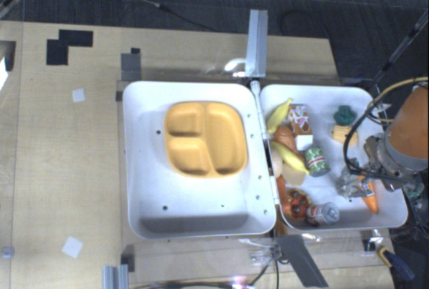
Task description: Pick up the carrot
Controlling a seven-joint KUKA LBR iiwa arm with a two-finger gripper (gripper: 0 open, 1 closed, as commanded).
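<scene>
Two white bins sit side by side on the bench. The left bin [144, 167] carries a yellow divided plate [204, 137], and the right bin [395, 214] is crowded along its left wall with bananas [285, 140], a small carton [299, 119], a green can [316, 161], a plastic bottle [327, 213] and some reddish fruit [295, 202]. A green-topped item [344, 114] lies near the far wall. My gripper [360, 188] is down in the right bin's near right part, and the carrot [369, 199] lies right at its tip, orange against the white floor. Whether I am clenched on it or released, I cannot tell, because my wrist and cables cover that spot.
</scene>
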